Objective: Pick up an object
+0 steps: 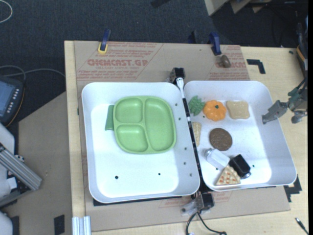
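Fingers [274, 112] beside toy-filled right bin [259, 89]

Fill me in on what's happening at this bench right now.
A robot arm is set to pick up an object, and nothing is in its grasp yet. Its gripper sits at the right edge of the right bin. That bin holds toy food: a small orange pumpkin, a brown round patty, a pizza slice, a beige bread piece and a few more. The left bin holds a green divided plate.

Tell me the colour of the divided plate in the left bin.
Light green; the plate shows plainly in the camera view, lying in the left bin.
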{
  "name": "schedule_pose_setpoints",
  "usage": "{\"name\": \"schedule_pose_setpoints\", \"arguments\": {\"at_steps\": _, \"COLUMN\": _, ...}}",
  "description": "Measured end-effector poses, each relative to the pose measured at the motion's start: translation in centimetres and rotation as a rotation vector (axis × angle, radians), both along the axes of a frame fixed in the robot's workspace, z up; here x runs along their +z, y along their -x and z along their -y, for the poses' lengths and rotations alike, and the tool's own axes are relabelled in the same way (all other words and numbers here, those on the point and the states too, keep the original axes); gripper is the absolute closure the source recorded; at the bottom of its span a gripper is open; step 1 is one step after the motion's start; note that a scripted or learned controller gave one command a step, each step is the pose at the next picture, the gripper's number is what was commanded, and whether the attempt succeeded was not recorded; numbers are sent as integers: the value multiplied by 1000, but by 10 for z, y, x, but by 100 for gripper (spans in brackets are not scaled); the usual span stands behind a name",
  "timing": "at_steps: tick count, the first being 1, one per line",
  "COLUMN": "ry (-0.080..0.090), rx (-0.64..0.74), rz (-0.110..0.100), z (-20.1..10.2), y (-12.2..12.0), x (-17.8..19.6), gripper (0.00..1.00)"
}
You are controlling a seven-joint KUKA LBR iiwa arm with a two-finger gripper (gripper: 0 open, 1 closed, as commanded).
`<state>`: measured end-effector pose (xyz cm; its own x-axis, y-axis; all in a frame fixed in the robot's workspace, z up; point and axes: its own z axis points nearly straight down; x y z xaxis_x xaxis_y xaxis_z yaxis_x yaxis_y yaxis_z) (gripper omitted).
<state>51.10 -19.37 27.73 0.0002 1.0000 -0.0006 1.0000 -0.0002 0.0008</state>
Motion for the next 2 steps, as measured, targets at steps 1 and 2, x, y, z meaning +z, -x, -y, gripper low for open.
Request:
{"name": "schedule_pose_setpoints", "arguments": {"at_steps": 1, "ry": -3, "rx": 1, "rz": -7, "z": -8, "y": 6, "x": -56, "gripper": 0}}
{"name": "schedule_pose_setpoints", "arguments": {"at_steps": 2, "ry": -3, "rx": 0, "rz": -7, "z": -9, "y": 6, "x": -99, "gripper": 0}}
